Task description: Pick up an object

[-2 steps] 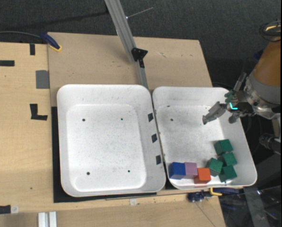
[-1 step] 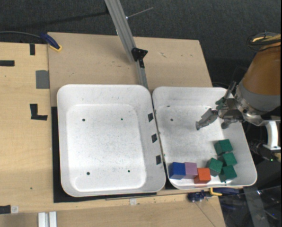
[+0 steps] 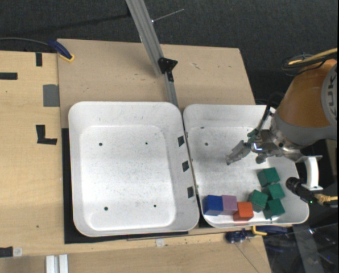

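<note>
Your pincer (image 3: 233, 157) hangs mid right bin (image 3: 215, 118), fingers state unclear, can't tell. Nearest target, the dark green plastic cube (image 3: 268, 177), sits toward the table's front-right corner from it.

Legible text: one fragment only. Pale letters, apparently "UK", cut off by the frame edge, stand on the arm (image 3: 314, 104), on its grey part just right of the orange band. No readable labels, numbers or signs on the bins, blocks or bench.
</note>
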Available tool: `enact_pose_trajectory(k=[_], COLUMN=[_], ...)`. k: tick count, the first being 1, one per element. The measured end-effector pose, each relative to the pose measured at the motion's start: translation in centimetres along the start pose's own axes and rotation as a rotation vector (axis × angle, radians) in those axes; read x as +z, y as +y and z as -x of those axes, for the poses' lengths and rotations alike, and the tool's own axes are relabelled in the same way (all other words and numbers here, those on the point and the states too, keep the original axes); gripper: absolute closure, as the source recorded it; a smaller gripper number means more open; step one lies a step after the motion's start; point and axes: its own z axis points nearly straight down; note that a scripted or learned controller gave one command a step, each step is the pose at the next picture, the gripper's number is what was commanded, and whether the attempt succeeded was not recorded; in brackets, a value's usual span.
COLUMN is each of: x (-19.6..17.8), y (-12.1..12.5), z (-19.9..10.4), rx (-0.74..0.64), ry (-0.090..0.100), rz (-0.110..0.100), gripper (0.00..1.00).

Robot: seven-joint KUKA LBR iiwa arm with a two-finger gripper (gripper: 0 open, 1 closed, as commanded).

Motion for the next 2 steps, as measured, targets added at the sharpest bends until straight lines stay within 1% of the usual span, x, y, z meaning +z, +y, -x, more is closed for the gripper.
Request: enact_pose_trajectory(k=[1, 2], x=[6.3, 4.9], y=[-0.1, 0.1], z=[0.6, 0.5], rx=[0.001, -0.001], ry=[0.000, 0.001], rz=[-0.001, 0.003], gripper=[0.00, 1.00])
